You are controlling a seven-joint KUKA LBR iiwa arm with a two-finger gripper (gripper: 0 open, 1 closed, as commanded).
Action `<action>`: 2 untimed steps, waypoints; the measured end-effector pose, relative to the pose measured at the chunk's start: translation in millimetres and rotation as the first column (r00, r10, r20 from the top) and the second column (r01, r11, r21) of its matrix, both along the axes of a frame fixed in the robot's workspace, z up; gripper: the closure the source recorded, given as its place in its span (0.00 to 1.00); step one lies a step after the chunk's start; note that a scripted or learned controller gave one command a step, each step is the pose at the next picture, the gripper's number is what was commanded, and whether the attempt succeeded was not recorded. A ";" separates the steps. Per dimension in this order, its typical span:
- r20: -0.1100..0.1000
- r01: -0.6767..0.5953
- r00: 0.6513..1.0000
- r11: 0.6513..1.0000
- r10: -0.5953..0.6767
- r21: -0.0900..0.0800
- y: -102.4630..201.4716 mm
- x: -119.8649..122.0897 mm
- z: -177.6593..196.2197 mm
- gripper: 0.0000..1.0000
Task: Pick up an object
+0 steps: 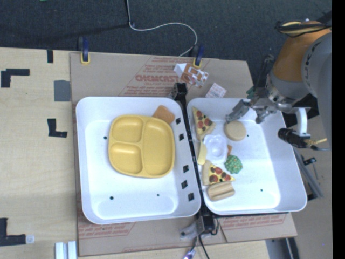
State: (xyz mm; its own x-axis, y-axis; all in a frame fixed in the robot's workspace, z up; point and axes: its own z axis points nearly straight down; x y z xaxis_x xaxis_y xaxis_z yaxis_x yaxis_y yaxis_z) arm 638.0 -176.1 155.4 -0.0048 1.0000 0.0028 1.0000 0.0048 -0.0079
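One round tan biscuit (235,130) lies just below the open, empty gripper (249,114)

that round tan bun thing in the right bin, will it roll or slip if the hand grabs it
The round tan bun lies flat on the right bin's floor, so it probably won't roll unless tipped on edge. It looks like smooth toy plastic, so the hand above it might slip off its rounded rim. It seems light and may skid if nudged.

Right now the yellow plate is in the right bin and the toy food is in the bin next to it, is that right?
Not quite. The camera view shows the yellow plate in the left bin; the toy food, such as the broccoli, lies in the right bin next to it.
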 end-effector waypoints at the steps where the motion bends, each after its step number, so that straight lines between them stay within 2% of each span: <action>1: 0.006 0.002 1.000 1.000 -0.002 -0.004 -1.5 26.1 -74.9 0.00; 2: 0.009 0.007 1.000 1.000 -0.007 -0.006 -50.6 17.5 -42.7 0.00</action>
